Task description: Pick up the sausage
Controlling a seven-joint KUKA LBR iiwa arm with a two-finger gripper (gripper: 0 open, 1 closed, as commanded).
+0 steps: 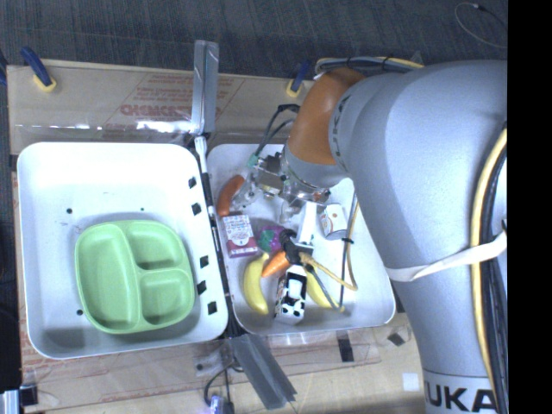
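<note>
Dark carpet lay behind a cardboard-topped bench (103,93) that bore two shallow white bins side by side, a grey clamp plate standing where their walls met. Inside the left bin (43,179) sat a pale green plate (134,274), moulded in smooth plastic with three compartments, apparently kept apart as a place for sorted goods. Clutter filled the right bin (371,304), which probably served as the picking heap. Its sausage (228,193), a short orange-brown cylinder with rounded ends, lay tilted in the far left corner, just beside the dividing wall and above a small pink printed packet (238,234). Nearer the front lay a curved yellow banana (253,286), an orange carrot (276,263) slanting across it, and a black-and-white cow toy (293,300), all glossy like toy plastic; a second yellow curved piece showed to the cow's right. From the right the bulky grey arm (431,179), with its orange band, reached over that bin, and the gripper (269,179) hung low just beside the sausage, seemingly placed for a grasp. Cables and metal parts crowded the wrist, so how the gripper stood could not be told, and nothing showed the sausage in its hold. By this judgement the pick was not yet made; the nearby wall could hinder it.
</note>
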